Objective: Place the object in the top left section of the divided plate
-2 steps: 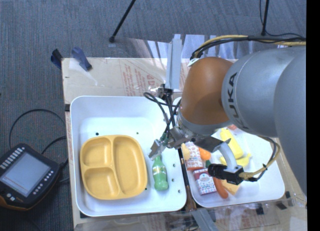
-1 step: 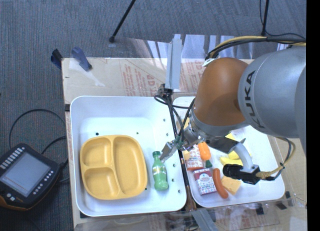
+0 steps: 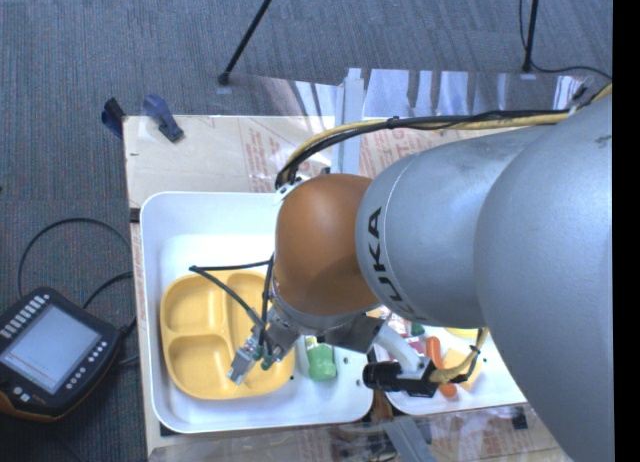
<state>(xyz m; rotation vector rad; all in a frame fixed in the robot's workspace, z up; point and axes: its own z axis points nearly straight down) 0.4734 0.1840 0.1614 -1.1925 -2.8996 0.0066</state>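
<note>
The yellow divided plate [image 3: 195, 335] lies in the left white bin [image 3: 160, 250]. My gripper [image 3: 248, 362] hangs low over the plate's right-hand near section, close to its rim. A small green object [image 3: 321, 363] sits on the bin floor just right of the plate, beside the gripper. The orange band and grey body of the arm cover the plate's right edge and much of both bins.
The right bin [image 3: 500, 390] holds several small items, among them an orange-red one [image 3: 436, 355]. A teach pendant [image 3: 45, 350] lies on the floor at the left, and a black cable [image 3: 225, 290] loops over the plate.
</note>
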